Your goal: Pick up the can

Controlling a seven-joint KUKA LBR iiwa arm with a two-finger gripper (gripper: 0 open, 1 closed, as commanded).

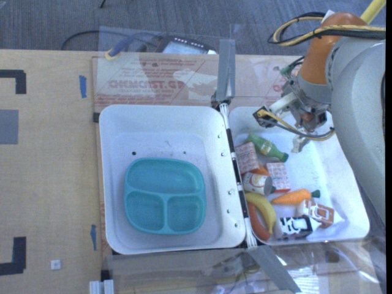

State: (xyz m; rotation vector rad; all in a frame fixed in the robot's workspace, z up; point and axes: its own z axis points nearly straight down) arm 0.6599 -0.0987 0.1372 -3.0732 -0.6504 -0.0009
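Lying well below the hand (293, 116), the can (256, 182).

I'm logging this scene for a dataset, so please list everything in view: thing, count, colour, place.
Shallow plastic bins: two, white, side by side on the bench.
Compartment plastic tray: one, teal, flat in the left bin.
Small bottle: one, green, upper part of the right bin.
Small cartons: two, red and white, middle of the right bin.
Small can: one, white with orange top, by the right bin's left wall.
Toy banana: one, yellow, lower left of the right bin.
Toy carrot: one, orange, right of the banana.
Arm's end effector: one, grey, above the right bin's upper end.
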